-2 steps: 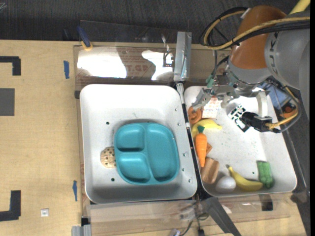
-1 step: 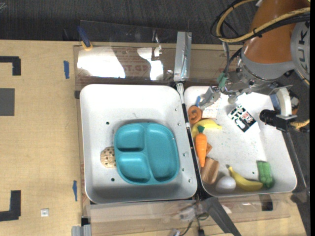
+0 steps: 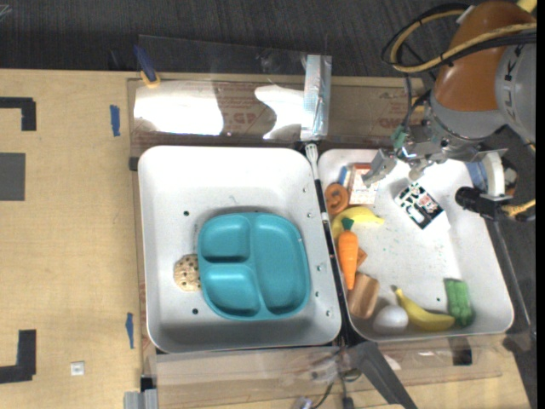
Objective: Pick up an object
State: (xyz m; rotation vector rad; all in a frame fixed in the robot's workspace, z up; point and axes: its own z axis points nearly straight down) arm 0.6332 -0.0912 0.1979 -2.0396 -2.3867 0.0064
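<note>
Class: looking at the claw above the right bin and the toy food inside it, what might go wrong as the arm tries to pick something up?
1. Carrot, lemon and pretzel crowd the right bin's left wall, so the claw may nudge neighbours or snag two.
2. The banana touches the white egg; its curve could slip.

The cookie (image 3: 186, 272) is half tucked under the teal tray (image 3: 253, 263) — the arm (image 3: 485, 66) runs off the right edge, pincer (image 3: 398, 162) tips blurred.

One fixed cam above the bench (image 3: 68, 228), looking down at a slant, mid-range; takes in both white bins (image 3: 162, 313), arm (image 3: 485, 66) entering from frame right.
</note>
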